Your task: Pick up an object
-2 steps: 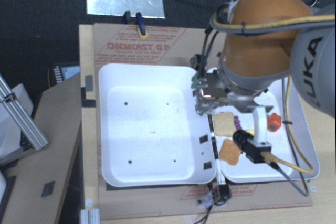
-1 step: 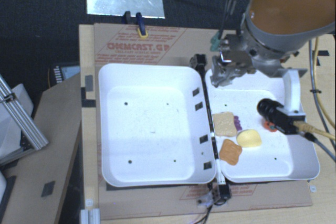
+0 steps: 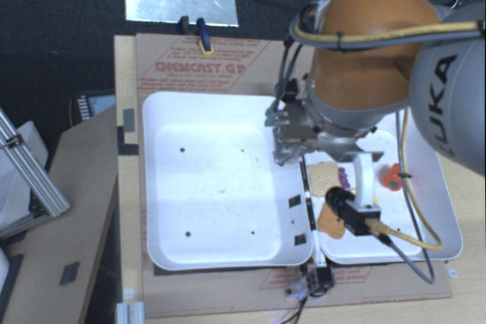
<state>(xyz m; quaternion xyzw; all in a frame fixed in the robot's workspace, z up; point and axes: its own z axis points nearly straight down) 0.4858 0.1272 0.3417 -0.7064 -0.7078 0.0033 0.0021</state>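
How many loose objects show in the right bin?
4: a tan block at the left edge, an orange piece below it, a purple item beside the block, a red-orange item further right. The arm may hide more.

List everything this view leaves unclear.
Camera view:
- Right bin: its far half is hidden under the arm.
- Tan block: its upper edge is covered by the arm, so its full shape is unclear.
- Purple thing: too small to identify.
- Red-orange thing: small and blurred, so it cannot be identified.
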